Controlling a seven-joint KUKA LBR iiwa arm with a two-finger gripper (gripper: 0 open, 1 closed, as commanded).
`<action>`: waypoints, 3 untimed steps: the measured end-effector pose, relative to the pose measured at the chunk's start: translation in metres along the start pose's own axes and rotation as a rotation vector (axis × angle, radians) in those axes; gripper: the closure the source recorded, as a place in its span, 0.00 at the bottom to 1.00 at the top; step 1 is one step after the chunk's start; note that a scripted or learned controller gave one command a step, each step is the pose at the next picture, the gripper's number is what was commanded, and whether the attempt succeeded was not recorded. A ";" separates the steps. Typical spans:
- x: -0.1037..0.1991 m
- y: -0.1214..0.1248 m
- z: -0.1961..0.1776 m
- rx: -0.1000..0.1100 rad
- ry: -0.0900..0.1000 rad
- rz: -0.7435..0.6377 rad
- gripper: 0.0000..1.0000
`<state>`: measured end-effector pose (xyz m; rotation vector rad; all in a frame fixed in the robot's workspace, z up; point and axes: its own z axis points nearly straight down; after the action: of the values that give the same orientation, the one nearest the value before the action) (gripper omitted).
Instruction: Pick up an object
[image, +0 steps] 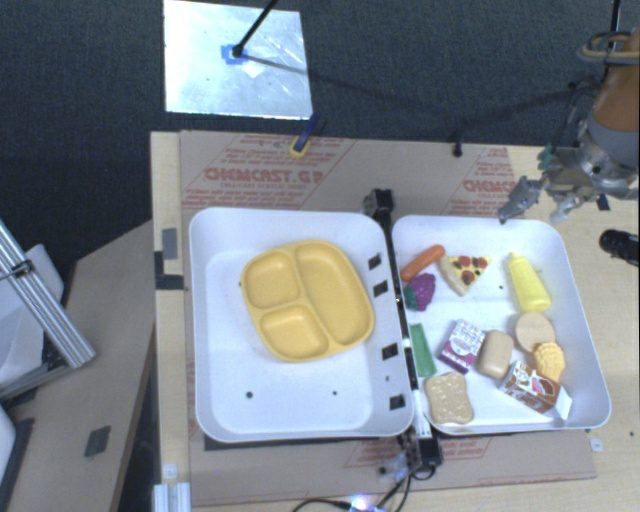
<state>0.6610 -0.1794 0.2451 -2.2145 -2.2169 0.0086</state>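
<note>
Plastic toy food lies scattered across the right bin (585, 345). A yellow mustard bottle (527, 283) stands out near the far right corner, with a pizza slice (466, 271) just to its left and an orange-red hot dog (422, 262) beyond that, close to the bin's left wall. A purple bunch of grapes (421, 291) sits just below the hot dog, and a green strip (421, 351) lies along the divider side further toward the near edge. In the middle are a purple-and-white packet (460, 345) and a tan bread roll (494, 353) touching it; a round beige cookie (535, 330) and a yellow corn piece (549, 360) lie to the right, with a brown-and-white wrapper (533, 388) at the near right corner. A slice of toast (449, 398) rests at the near left corner.

The left bin (215, 380) holds a yellow three-compartment tray (306, 299), tilted diagonally.

The end effector (540, 198) hovers above the far right corner of the right bin — its two fingers spread apart, with nothing between them. It is well apart from every toy, nearest the mustard bottle.

Both bins rest on a cardboard sheet (300, 170) on the worktop (110, 300).
</note>
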 end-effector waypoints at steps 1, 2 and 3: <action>0.000 0.002 -0.008 -0.012 -0.002 -0.002 0.00; 0.004 0.013 0.043 -0.008 -0.002 -0.006 0.00; 0.013 0.015 0.089 -0.008 -0.001 -0.005 0.00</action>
<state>0.6750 -0.1658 0.1559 -2.2139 -2.2272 0.0008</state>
